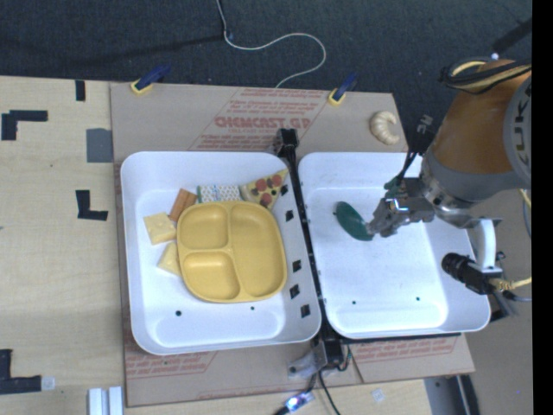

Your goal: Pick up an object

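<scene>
A dark green flat object (352,220) lies in the right bin (389,301), in its upper middle. My gripper (380,223) hangs at the green object's right end, touching or just over it. The grey arm with its orange band comes in from the right. In the left bin (147,309) sits a yellow divided plate (232,251) with small pieces around it: a pale yellow block (159,228), an orange-brown piece (182,204), and a patterned item (268,186) along the far side.
A beige lump (385,126) rests on the cardboard behind the right bin. Blue-yellow clamps (151,78) hold the cardboard's far edge. A white cable loops across the dark cloth at the back.
</scene>
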`<act>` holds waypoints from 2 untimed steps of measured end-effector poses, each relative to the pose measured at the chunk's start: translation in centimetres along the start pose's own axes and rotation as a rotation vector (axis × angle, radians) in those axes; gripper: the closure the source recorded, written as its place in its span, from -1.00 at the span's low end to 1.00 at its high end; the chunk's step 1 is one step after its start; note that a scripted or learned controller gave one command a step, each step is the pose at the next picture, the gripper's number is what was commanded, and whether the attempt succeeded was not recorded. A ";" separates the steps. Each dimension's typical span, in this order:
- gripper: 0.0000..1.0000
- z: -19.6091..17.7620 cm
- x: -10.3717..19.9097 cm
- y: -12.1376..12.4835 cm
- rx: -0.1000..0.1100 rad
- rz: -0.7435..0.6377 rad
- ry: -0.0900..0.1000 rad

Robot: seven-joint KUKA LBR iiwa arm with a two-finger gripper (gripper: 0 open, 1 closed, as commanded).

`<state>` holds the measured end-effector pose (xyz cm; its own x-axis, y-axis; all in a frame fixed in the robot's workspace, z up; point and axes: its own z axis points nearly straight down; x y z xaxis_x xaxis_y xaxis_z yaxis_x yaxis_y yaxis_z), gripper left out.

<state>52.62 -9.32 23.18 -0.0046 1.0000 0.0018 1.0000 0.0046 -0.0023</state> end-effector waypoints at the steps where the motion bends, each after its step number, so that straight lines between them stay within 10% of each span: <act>1: 1.00 0.6 0.6 -2.7 0.002 0.005 -0.002; 2: 1.00 1.7 0.5 -2.0 0.002 0.004 -0.002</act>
